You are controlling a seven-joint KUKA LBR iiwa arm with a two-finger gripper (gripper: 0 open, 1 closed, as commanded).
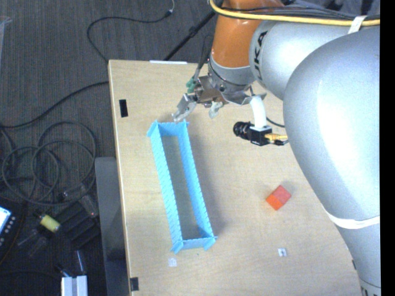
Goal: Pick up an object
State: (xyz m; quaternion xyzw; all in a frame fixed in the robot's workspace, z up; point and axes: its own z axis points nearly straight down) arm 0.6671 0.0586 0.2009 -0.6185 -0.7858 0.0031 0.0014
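My arm (321, 103): grey with an orange band, it reached in from the right.
Bench (247, 227): pale wood.
Blue frame (180, 187): long, open, flat on the bench.
My pincer (185, 111): just above the frame's far end; whether released or clenched, I could not tell.
Orange block (278, 197): right of the frame, well apart from my pincer.

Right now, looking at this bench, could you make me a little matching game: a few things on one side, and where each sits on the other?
Things:
1. blue frame
2. orange block
3. end effector
4. black cables

Places:
A. on the floor, left of the bench
B. above the frame's far end
C. lying lengthwise on the bench's left half
D. alone on the bench, right of the frame

Pairs: 1-C, 2-D, 3-B, 4-A
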